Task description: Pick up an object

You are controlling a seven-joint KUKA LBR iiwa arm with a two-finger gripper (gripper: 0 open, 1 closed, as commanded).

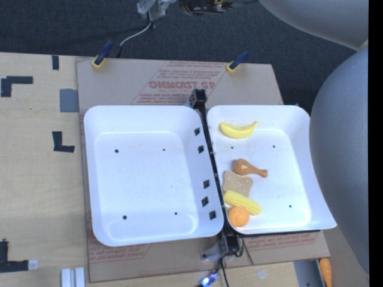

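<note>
A banana (238, 129), drumstick (248, 168), toast (237, 183), corn (242, 202) and orange (239, 217) lie in the right bin (299, 117), well apart from the gripper (158, 0) beyond the far edge, its state impossible to tell, so picking seems not yet begun.

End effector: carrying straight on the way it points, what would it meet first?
Probably the dark surface behind the board. The blurred end effector hangs at the view's top edge, seeming to point down; a thin cable runs close by. Depth is unclear.
</note>
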